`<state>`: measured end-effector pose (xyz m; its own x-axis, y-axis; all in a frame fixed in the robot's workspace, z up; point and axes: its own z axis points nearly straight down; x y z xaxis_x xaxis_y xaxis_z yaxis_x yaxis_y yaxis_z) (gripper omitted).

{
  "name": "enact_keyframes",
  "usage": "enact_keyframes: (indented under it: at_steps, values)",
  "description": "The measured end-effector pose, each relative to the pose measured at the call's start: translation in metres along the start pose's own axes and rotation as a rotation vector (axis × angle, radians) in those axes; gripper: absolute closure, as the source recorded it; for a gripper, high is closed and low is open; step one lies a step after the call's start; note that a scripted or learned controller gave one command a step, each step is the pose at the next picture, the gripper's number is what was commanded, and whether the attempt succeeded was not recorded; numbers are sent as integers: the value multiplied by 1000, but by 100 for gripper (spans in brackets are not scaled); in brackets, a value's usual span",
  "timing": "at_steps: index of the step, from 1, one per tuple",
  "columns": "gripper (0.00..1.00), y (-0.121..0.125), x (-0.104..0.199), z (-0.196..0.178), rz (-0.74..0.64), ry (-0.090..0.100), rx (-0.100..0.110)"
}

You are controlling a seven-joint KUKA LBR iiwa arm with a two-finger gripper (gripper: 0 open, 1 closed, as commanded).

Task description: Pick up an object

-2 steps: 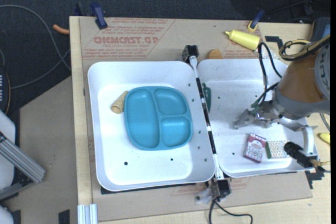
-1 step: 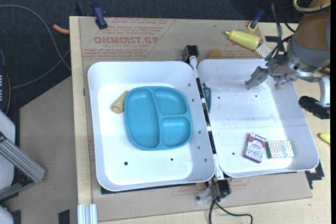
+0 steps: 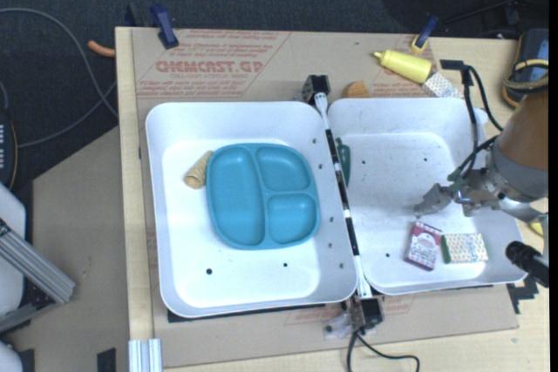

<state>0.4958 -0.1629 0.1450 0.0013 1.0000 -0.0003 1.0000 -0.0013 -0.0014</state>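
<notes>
The end effector (image 3: 436,200) hovers low in the right bin (image 3: 392,135), prongs spread and holding nothing: the approach step. Just below it lie a small red packet (image 3: 425,246) and a patterned card (image 3: 466,247). Next it should shift over one, descend, and close.

Smooth glossy blue plastic tray (image 3: 261,194), white plastic bins (image 3: 174,257), matt printed cardboard sheet (image 3: 218,65), yellow plastic bottle (image 3: 404,64)

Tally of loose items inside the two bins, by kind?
Blue divided plate: 1
Tan cone-shaped piece: 1
Dark green item at the divider: 1
Small packets, red-pink packet and patterned packet: 2
Total: 5
</notes>
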Motion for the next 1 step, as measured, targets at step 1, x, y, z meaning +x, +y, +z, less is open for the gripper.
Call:
enact_keyframes:
  at_steps: [1]
  values:
    - [0, -14, 31, 54, 0, -5, -11]
